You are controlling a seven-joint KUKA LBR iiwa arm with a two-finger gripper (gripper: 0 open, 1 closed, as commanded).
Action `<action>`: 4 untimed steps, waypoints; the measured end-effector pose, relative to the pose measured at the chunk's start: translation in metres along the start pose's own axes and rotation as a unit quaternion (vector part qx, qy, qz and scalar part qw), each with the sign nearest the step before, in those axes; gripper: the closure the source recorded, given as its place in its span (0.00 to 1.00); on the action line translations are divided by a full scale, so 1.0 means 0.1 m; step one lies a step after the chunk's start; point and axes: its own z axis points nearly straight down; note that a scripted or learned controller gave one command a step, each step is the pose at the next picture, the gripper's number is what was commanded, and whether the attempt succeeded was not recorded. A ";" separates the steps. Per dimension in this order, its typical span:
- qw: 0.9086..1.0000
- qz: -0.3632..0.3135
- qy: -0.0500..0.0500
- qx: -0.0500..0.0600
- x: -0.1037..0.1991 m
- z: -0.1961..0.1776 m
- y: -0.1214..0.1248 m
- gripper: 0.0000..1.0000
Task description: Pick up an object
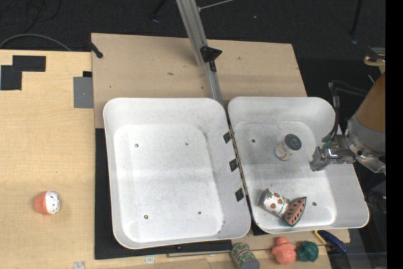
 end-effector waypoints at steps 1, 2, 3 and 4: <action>1.000 0.000 0.000 0.000 -0.02 -0.63 -0.02 1.00; 1.000 0.000 0.000 0.000 0.00 -1.20 0.08 1.00; 1.000 -0.001 0.001 0.002 0.00 -1.34 0.08 1.00; 1.000 -0.001 0.002 0.004 0.52 -1.14 0.09 1.00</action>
